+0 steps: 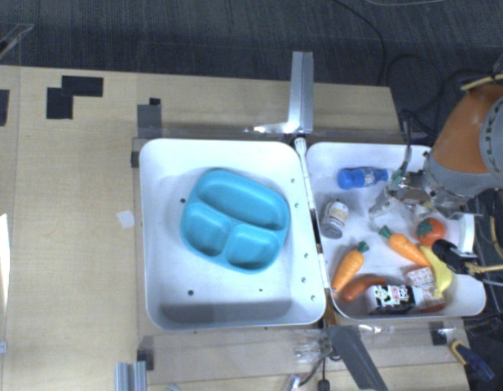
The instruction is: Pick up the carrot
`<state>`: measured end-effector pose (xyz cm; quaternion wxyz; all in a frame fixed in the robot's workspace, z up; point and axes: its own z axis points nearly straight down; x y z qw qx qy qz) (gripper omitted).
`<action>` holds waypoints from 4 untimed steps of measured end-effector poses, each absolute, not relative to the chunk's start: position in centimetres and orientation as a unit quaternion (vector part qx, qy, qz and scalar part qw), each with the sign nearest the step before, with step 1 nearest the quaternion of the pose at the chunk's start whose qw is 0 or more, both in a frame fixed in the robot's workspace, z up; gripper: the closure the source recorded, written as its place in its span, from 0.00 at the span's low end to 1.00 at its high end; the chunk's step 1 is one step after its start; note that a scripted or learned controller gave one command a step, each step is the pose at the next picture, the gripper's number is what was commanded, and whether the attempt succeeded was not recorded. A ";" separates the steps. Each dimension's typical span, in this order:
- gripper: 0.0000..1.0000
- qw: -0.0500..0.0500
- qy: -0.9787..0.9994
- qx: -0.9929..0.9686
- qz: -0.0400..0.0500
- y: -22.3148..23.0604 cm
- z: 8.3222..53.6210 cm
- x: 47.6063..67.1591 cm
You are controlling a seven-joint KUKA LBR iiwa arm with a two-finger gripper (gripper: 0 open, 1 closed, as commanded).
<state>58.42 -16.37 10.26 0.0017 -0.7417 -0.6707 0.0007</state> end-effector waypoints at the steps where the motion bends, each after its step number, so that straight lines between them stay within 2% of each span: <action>1: 0.00 -0.006 -0.699 -0.716 -0.004 -11.8 8.9 54.7; 2: 1.00 -0.006 -0.699 -0.715 -0.006 -11.6 9.8 55.0; 3: 1.00 0.000 -0.664 -0.748 0.000 -4.0 18.2 59.7; 4: 0.00 0.000 -0.664 -0.748 0.001 -4.0 18.2 59.7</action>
